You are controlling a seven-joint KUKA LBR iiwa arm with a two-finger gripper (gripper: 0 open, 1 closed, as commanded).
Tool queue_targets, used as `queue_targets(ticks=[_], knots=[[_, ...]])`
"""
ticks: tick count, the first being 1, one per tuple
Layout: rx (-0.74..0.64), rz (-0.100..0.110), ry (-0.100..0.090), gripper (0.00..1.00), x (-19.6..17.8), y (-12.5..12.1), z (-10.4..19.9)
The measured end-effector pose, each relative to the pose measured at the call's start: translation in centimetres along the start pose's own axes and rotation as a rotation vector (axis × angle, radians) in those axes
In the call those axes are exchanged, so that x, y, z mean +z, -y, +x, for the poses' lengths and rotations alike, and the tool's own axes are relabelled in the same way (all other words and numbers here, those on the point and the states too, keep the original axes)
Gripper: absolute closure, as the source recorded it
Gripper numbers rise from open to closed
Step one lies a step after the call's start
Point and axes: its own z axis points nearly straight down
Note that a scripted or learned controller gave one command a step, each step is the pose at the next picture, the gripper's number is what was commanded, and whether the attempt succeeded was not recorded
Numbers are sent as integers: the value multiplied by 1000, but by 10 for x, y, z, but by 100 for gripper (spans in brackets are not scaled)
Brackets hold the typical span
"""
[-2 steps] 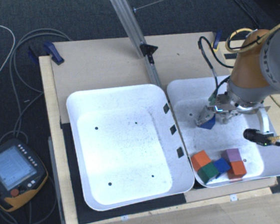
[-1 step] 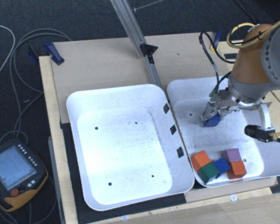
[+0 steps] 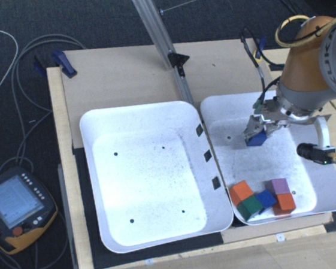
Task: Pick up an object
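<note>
My gripper hangs over the upper middle of the right bin, reaching in from the right. A small blue block sits between its fingertips, and the fingers are shut on it. It looks slightly raised off the bin floor. At the bin's front edge lies a cluster of blocks: an orange one, a green one, a second blue one, a purple one and a red one.
The left bin stands beside the right one, with black clips along their shared wall. A slanted metal rail crosses the bench behind them. A black connector hangs off the wrist over the right bin.
</note>
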Motion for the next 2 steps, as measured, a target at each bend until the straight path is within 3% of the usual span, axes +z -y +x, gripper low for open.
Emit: queue_targets(ticks=[1, 2], knots=[[-6, -1, -3, 100, -52, 17, 64], [-7, 8, -5, 100, -48, 23, 139]])
